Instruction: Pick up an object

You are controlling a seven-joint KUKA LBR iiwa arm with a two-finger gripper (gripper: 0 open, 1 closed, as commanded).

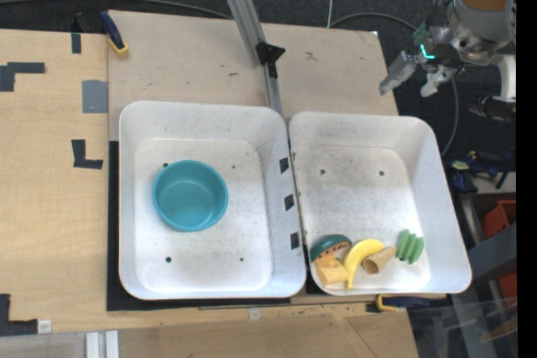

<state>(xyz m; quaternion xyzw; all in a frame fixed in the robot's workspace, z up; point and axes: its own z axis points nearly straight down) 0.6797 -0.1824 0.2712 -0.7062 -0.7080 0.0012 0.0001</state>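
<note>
A teal bowl (190, 195) sits in the left bin (138, 123). Along the near edge of the right bin (419, 134) lie a yellow banana (361, 254), a green ridged piece (409, 246), a tan cone-shaped piece (377, 261), a yellow block (334, 272) and a small round green-and-brown item (329, 247). My gripper (414, 77) hangs beyond the far right corner of the right bin, well above and away from the objects. Its fingers are spread, with nothing between them.
A grey metal pole (239, 0) slants down from the top to the divide between the bins. A yellow-and-blue clamp (114, 33) sits at the bench's far left corner. Cables run across the dark floor behind the bench.
</note>
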